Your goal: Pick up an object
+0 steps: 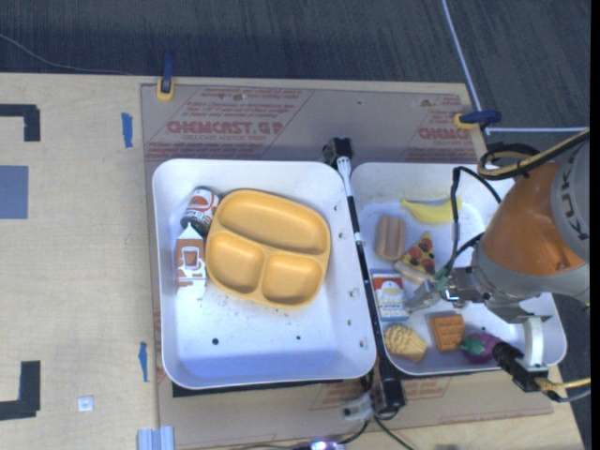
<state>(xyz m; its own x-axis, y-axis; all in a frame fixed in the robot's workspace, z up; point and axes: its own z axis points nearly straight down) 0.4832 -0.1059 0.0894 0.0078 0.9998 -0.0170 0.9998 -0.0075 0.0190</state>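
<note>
The counter (pixel 75 279) is showing a pale, wood-grained top with a printed brown board lying over it under both bins. The left bin (pixel 272 354), a shallow white plastic tray with rounded corners, is holding a glossy yellow plate (pixel 267 247) with three moulded compartments, tilted slightly, and a small can (pixel 198 210) and a white-and-orange carton (pixel 190 261) just beside the plate's left edge. The right bin (pixel 487 181), the same white plastic, is holding small toy foods. The arm (pixel 539 242), smooth grey with a rounded orange band, is reaching in from the right over this bin. The fingers (pixel 427 293) are hanging low near the bin's middle, metallic and thin; whether they are wide or narrow I cannot tell. A pizza slice (pixel 418 256) is lying just above them, its long axis running diagonally. A white packet (pixel 389 293) is lying just beside them on the left. A hotdog (pixel 390 236) is pointing up-down, a banana (pixel 428 211) is curving left-right near the far wall. A waffle (pixel 446 331), a ridged corn piece (pixel 405 342) and a purple piece (pixel 478 347) are sitting below the fingers, apart from them.
</note>
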